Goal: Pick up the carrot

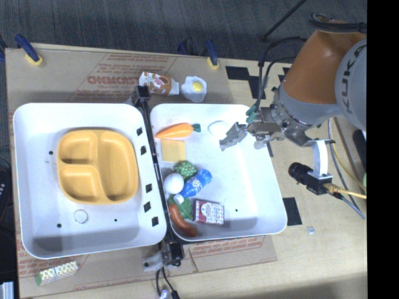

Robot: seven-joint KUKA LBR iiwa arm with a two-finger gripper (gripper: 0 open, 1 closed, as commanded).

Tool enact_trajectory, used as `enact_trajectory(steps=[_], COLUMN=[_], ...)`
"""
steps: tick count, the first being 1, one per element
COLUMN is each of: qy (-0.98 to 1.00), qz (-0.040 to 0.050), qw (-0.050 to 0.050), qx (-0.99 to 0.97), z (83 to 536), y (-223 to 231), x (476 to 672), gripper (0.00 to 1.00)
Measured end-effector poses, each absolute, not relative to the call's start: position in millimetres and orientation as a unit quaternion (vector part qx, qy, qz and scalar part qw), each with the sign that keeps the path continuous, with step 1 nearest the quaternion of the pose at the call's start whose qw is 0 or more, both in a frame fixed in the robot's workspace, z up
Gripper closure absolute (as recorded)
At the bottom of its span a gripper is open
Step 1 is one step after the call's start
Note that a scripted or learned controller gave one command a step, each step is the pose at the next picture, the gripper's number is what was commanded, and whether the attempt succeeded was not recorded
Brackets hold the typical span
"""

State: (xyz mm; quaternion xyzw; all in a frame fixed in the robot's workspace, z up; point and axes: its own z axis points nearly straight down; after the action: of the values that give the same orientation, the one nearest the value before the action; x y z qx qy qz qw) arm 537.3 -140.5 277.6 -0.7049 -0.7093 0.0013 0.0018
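The carrot (174,130), orange with a dark green tip, lies on its side at the back left of the right bin (249,185), close to the wall between the two bins. My gripper (232,137) hangs over the same bin's back middle. It is to the right of the carrot and apart from it, with a white disc (217,128) between them. Nothing shows in the gripper. The grey arm with its orange band (318,61) reaches in from the right.
Just in front of the carrot lies a yellow cheese slice (173,150). Further forward are a green item (184,168), a white egg (173,183), a blue bottle (198,181), a red box (209,212) and a sausage (181,220). The left bin holds a yellow divided plate (98,165).
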Motion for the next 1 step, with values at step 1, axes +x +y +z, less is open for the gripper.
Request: enact_trajectory(steps=[1], qy=[-0.706], qz=[0.002], qw=[0.001], qx=[-0.708], z=[207.2], y=[-109.0], x=[602.4], gripper=[0.0])
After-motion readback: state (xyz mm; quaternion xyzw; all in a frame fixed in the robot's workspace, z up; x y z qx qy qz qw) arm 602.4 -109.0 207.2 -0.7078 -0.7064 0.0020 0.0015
